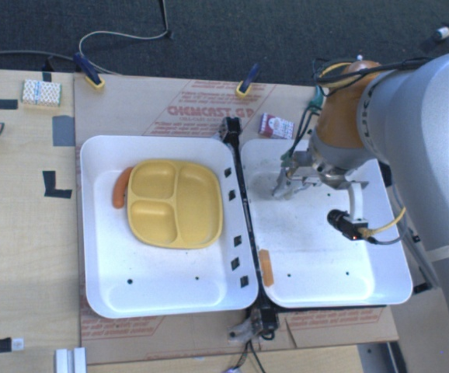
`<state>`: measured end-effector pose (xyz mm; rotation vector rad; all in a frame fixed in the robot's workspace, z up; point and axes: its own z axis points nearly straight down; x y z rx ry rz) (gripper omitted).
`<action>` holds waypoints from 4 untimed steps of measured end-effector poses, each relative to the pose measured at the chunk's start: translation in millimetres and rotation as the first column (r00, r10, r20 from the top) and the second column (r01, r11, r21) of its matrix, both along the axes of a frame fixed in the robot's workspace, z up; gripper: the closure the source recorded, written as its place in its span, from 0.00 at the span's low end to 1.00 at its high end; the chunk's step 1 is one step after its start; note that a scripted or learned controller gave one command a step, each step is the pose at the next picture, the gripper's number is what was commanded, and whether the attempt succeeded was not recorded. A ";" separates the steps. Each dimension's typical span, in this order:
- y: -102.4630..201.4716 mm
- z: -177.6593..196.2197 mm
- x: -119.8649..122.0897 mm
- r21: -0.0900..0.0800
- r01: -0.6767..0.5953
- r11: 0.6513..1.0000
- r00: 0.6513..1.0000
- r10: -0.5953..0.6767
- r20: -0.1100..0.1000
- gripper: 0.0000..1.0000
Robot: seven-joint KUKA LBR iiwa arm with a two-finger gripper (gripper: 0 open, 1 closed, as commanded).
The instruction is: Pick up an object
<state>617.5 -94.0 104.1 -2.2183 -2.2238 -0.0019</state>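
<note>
Orange is the colour of both small candidates for a pick, and neither lies under the tool. The gripper (287, 186) hangs low over the upper left part of the right bin (380, 286), its two thin fingers slightly apart with nothing between them; the white floor shows through the gap.

The nearer object is a small orange carrot-like piece (266, 267) lying on the right bin's floor, tight against the divider where the two bins meet, near that bin's front left corner. From the gripper it lies toward the front edge of the bench and a little to the view's left. Its long axis runs along the divider, roughly front to back in the view, so the fingers would likely need to close across its short width, and the wall beside it leaves little room for the finger on that side.

The other objects are in the left bin (100, 286): a yellow compartment plate (175, 203) and an orange hot-dog-like piece (120, 188) touching the plate's left edge. These lie well apart from the gripper, across the divider.

Judged from this layout, the carrot-like piece is the closer target, though its place against the wall could make the grasp fail.
</note>
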 end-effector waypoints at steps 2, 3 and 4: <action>1.0 8.9 -0.3 0.002 -0.001 1.000 1.000 0.001 -0.002 0.00; -2.2 -19.0 33.0 0.000 0.000 1.000 1.000 0.000 0.000 0.00; -2.4 -8.9 33.4 -0.002 -0.001 1.000 1.000 0.001 0.002 1.00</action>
